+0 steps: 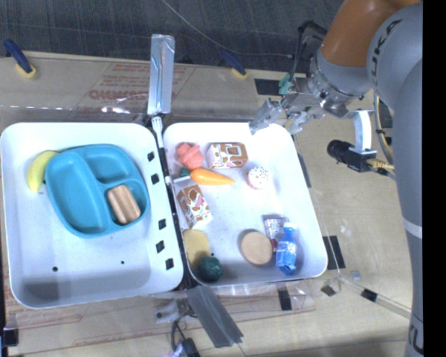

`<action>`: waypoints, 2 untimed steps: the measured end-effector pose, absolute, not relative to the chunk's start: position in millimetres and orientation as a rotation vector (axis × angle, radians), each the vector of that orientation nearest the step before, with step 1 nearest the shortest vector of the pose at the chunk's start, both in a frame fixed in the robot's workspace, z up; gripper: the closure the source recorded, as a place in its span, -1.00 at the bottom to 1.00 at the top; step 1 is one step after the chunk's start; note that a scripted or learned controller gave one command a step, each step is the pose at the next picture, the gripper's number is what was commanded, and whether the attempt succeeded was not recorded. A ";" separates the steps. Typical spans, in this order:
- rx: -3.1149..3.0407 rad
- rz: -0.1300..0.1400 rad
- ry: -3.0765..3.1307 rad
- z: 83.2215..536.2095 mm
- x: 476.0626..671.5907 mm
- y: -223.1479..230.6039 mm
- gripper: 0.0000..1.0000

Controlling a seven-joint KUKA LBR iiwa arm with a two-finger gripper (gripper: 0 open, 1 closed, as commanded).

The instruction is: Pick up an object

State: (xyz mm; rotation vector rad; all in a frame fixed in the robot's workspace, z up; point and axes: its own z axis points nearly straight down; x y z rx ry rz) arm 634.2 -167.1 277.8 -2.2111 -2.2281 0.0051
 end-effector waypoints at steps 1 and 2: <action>-2.287 0.014 -2.136 132.1 616.6 -155.2 -1.00; -2.125 -0.001 -2.315 133.0 657.4 -132.4 -1.00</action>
